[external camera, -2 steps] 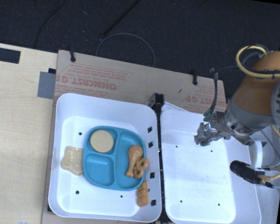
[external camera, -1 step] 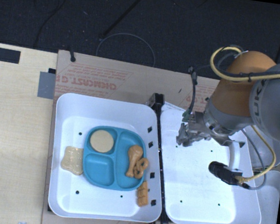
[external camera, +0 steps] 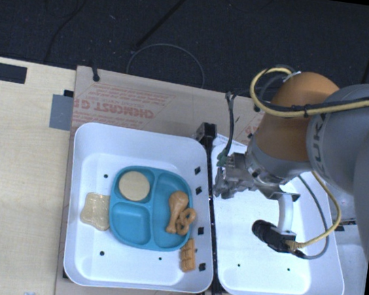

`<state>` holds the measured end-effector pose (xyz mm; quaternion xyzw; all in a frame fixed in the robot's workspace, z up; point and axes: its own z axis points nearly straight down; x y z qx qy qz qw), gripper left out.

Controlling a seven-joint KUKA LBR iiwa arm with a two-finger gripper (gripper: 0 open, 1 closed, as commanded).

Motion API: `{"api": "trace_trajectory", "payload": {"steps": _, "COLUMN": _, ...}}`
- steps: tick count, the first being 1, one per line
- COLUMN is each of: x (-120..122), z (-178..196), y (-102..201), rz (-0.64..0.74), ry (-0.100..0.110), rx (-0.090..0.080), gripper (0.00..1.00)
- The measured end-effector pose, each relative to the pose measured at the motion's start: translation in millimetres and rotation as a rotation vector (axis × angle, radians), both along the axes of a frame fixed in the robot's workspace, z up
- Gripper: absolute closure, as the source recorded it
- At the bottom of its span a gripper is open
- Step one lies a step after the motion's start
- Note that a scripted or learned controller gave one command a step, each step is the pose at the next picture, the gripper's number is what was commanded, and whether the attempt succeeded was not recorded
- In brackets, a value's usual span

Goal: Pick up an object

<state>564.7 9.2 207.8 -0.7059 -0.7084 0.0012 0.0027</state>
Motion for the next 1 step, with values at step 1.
{"api": "trace_trajectory", "payload": {"steps": 1, "x": 2.1, "z": 7.2, "y": 54.3, "rz": 0.0, "ry": -0.003, "rx": -0.002, "gripper": 1.0}}
